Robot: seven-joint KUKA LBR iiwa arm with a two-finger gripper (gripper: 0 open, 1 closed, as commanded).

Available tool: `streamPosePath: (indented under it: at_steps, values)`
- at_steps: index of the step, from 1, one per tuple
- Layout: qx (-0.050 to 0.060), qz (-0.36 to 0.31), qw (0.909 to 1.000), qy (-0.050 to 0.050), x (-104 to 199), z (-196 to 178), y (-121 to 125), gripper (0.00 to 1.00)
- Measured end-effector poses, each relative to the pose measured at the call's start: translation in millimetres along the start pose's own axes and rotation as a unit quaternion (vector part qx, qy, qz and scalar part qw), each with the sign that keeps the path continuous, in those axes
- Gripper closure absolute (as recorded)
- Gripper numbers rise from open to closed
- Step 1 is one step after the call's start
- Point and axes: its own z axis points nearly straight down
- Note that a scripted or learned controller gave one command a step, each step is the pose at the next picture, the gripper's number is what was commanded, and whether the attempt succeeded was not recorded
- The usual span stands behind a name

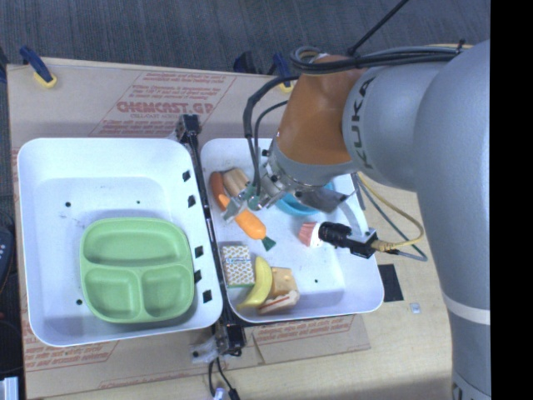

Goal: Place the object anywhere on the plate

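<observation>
Arm overhangs right bin; gripper above carrot; plate unobstructed.

Two bins side by side on the surface. Left bin: one compartment plate, toward the near half. Right bin: all other items.

- Carrot at centre-left, directly under the hand.
- Bread roll just behind the carrot, at the far-left corner.
- Bowl right of the carrot, partly hidden by the arm.
- Small cup-like item in front of the bowl.
- Packet against the left wall, near side.
- Banana just right of the packet, lying over a sandwich at the near edge.

The arm enters from the right, above the right bin's far half.
</observation>
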Motion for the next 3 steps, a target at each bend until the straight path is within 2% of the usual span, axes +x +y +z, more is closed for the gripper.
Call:
streamPosePath:
  at_steps: [1,2,3]
  values:
    - [0.003,-0.016,0.9999,0.003,83,1,30,1.00]
    - [0.003,-0.226,0.9742,0.002,124,1,25,1.00]
    - [0.003,-0.225,0.9744,0.002,124,1,25,0.00]
